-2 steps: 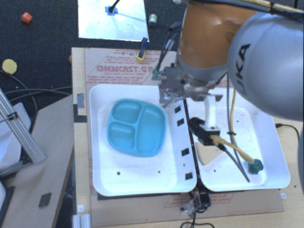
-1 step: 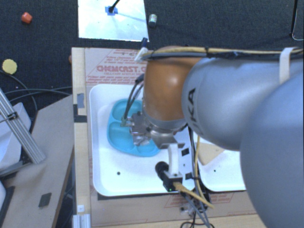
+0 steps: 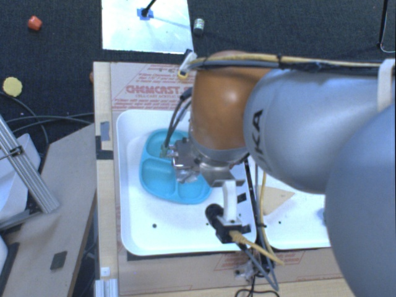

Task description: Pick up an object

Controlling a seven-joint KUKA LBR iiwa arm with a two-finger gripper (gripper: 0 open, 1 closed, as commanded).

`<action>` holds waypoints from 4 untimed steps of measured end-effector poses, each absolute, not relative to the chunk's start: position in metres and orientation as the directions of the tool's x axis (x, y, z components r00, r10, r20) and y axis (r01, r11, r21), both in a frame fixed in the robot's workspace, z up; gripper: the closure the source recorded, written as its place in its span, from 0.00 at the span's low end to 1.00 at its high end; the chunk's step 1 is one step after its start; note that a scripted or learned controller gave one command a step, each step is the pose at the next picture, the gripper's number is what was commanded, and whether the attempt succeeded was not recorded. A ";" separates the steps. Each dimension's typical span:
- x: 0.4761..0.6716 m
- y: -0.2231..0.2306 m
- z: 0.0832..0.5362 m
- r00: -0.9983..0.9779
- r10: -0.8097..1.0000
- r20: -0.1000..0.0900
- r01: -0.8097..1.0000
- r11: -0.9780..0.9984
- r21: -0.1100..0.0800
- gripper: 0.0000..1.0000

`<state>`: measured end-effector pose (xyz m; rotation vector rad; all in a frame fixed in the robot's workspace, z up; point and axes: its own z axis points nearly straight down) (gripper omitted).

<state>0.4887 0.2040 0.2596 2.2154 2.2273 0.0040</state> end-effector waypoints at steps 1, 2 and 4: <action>0.489 0.204 0.270 -0.008 1.000 0.003 1.000 0.008 0.003 1.00; 0.487 0.237 0.393 -0.008 1.000 0.008 1.000 0.008 0.014 1.00; 0.561 0.182 0.088 0.000 1.000 0.009 1.000 0.000 0.004 1.00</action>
